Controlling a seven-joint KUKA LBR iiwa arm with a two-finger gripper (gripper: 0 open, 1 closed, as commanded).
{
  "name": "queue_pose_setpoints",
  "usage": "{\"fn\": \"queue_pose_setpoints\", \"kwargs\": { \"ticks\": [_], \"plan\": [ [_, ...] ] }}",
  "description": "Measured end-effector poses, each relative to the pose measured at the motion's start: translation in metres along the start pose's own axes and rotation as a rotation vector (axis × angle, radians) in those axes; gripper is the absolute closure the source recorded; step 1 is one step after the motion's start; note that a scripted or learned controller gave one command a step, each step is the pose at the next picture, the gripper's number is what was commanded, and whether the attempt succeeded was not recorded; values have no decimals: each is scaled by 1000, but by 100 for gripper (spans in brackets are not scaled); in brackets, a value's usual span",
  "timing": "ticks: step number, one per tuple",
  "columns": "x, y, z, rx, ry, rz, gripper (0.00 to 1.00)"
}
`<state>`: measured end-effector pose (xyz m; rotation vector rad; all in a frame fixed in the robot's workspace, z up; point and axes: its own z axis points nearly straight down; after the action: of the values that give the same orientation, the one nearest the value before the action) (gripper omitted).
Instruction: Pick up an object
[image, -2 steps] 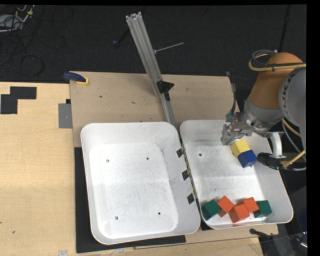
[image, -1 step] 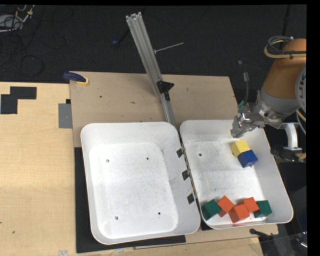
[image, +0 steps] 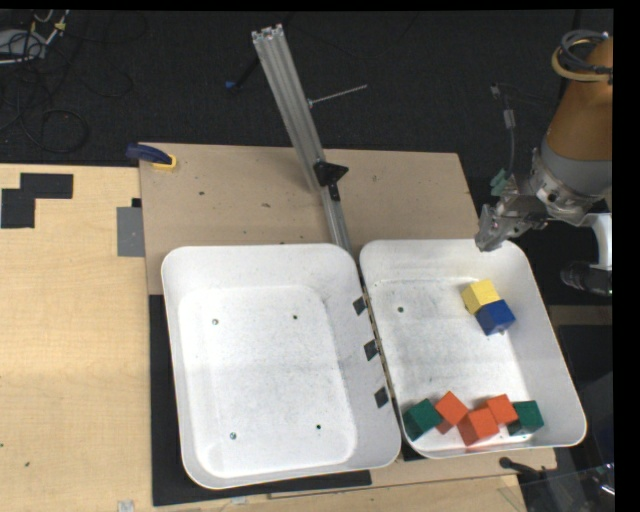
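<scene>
Two white bins (image: 262, 300), faintly speckled grey, on a light tan table (image: 240, 195). The right bin (image: 430, 290) contains a yellow block (image: 479, 294), a blue block (image: 495, 317), two green blocks (image: 421, 417) and three orange-red blocks (image: 478, 424). Grey arm (image: 578, 120) with orange band.

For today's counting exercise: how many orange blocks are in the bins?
3, all in the right bin, near its front edge: one beside a green block, one middle, one further right. Others may be hidden.
</scene>
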<state>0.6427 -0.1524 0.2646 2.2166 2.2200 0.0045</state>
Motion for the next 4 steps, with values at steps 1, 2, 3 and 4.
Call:
{"fn": "queue_pose_setpoints", "kwargs": {
  "ticks": [1,2,3,4],
  "plan": [
    [-1,1,-34,3,1,0,100],
    [50,-9,-15,10,4,-3,100],
    [102,-22,-16,9,4,-3,100],
    [154,-47,-11,11,4,-3,100]
  ]
}}
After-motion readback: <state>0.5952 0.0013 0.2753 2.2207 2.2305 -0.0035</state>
